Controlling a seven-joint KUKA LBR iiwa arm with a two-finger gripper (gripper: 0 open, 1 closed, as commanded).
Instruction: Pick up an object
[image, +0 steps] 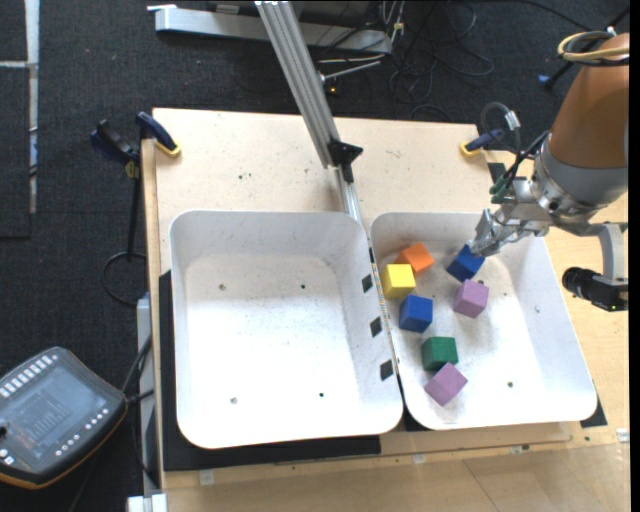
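Observation:
Several small cubes lie in the right bin (560, 330): an orange cube (418, 258), a yellow cube (399, 279), a blue cube (416, 312), a purple cube (471, 298), a green cube (439, 352) and a second purple cube (446, 383). Another blue cube (465, 264) sits toward the bin's far side. My gripper (484, 243) hangs low over the right bin's far part, its tip right at the upper right corner of that blue cube. Whether the cube is in its grasp cannot be made out.
The left bin (190, 300) stands beside the right one, sharing a middle wall. A slanted metal rod (305, 85) runs from the top down to the bins' junction. Clamps sit at the board's far corners. A teach pendant (50, 415) lies at lower left.

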